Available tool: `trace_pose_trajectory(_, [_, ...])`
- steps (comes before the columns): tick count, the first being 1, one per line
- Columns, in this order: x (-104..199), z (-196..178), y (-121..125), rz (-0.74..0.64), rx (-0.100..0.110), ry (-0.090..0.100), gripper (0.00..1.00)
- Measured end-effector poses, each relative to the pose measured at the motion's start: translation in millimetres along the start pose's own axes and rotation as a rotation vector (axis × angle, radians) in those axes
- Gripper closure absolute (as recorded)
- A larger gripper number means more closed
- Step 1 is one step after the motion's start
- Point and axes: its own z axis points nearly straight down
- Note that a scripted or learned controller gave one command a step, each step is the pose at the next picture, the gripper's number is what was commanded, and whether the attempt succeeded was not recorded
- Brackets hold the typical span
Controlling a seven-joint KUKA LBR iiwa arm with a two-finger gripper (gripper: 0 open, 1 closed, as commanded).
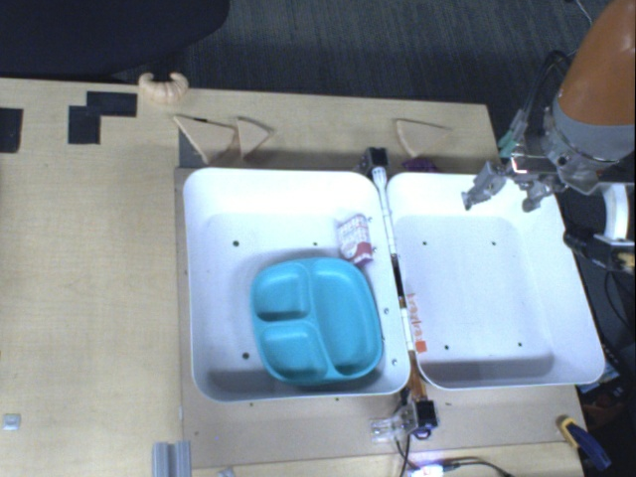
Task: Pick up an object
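Observation:
A turquoise divided plate [316,318] lies in the left bin [214,266], toward its front. A small red-and-white packet [355,238] sits just behind the plate, near the bin's right wall. My gripper [507,193] hangs over the back right part of the right bin [497,356], well away from both objects. Its two fingers stand apart, open, with nothing between them.
A black-and-white bar [388,237] runs along the seam between the two bins. Wooden wedges [238,132] stand behind the bins on the bench. Cables and a clip [417,420] lie at the front edge.

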Motion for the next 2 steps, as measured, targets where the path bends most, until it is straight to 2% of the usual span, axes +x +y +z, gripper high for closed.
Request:
trace_pose_trajectory(1, [35.9,-92.1,-10.5,-0.001,-0.003,0.0,0.0])
trace_pose_trajectory(2, [-17.6,-132.0,-8.4,0.002,-0.002,-0.002,0.0])
